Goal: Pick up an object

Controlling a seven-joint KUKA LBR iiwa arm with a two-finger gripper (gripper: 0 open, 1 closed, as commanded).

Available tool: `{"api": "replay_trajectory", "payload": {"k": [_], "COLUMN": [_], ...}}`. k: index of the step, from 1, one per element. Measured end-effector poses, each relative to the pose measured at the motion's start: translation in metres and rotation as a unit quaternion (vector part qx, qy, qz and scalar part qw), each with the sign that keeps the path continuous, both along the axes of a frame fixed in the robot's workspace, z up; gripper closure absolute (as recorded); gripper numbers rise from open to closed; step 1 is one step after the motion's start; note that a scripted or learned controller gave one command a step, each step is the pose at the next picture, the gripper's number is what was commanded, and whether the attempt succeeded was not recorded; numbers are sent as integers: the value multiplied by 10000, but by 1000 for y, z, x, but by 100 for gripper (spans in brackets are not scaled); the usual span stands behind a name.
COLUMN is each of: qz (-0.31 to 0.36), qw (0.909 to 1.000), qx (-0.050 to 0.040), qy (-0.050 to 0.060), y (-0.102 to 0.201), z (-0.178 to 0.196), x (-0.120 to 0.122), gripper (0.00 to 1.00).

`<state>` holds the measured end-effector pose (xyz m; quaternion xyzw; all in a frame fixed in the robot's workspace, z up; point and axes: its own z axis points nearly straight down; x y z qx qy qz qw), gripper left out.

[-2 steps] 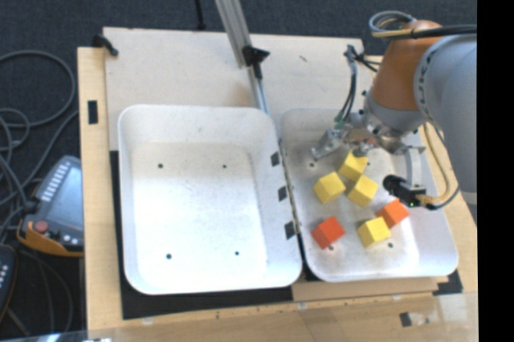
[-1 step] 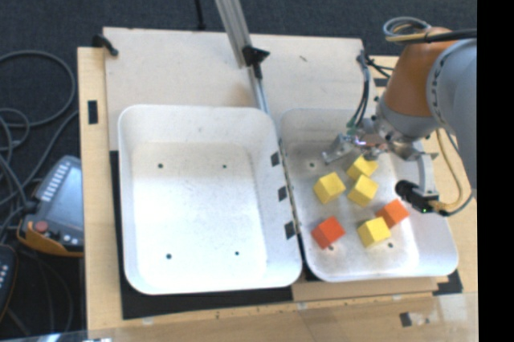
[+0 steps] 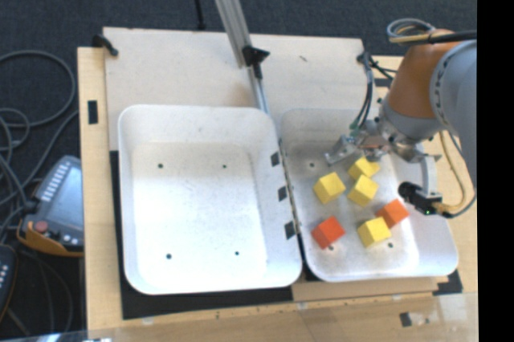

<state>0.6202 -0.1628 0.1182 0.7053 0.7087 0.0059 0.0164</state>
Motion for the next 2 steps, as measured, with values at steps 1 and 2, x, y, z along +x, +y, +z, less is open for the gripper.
{"api": "replay_trajectory", "payload": {"k": [1,2], "qz": [-2,0], "qw": [10000,10000], "qx": [-2,-10], "qy": [2,-12], "y": [-2,-6], "z": [0,0], "x": [-1,-3], "gripper": [0,0]}}
